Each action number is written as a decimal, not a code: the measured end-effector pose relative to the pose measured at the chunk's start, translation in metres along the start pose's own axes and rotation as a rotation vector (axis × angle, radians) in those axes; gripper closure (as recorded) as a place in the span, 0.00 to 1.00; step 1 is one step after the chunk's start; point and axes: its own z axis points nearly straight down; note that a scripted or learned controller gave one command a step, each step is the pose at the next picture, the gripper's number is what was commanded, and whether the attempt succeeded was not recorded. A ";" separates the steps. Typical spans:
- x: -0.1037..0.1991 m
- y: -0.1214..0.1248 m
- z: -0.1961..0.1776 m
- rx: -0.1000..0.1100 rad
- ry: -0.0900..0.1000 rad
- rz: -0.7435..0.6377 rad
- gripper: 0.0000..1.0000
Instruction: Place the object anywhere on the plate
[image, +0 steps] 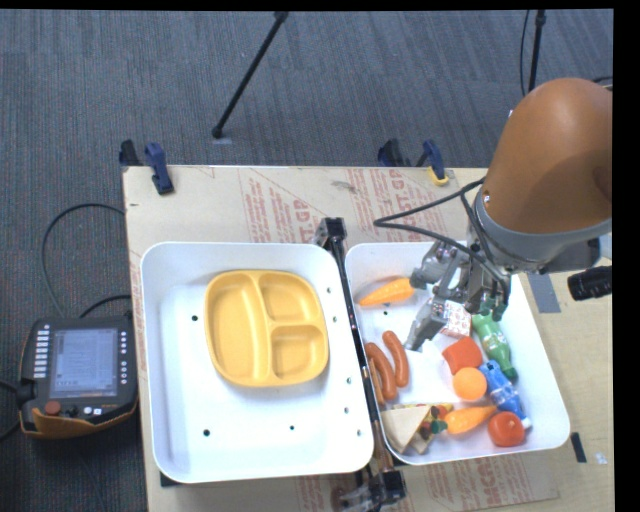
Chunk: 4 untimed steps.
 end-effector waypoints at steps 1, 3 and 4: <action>0.000 0.000 0.000 0.000 0.000 0.000 0.00; 0.000 0.000 0.000 0.000 0.000 0.000 0.00; 0.000 0.000 0.000 0.000 0.000 0.000 0.00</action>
